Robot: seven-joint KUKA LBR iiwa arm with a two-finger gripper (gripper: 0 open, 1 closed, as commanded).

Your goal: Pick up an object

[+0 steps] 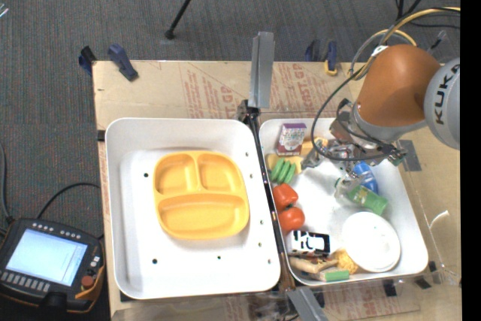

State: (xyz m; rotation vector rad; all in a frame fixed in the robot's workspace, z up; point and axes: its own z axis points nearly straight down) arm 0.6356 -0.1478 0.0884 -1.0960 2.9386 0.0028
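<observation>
Camera view from above the desk finds the grey arm's end effector (352, 178) low over the right white bin (406, 214), just above a clear plastic bottle with a green label (362, 197), beside a white round lid (370, 241) and two red peppers (287, 207); the left white bin (128, 184) holds a yellow divided plastic tray (201, 194).

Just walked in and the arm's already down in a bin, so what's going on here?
The arm's claw is lowered into the right bin, over a clear bottle with a green label, among toy food and a white plate. A grasp can't be confirmed. The left bin holds a yellow divided tray.
</observation>
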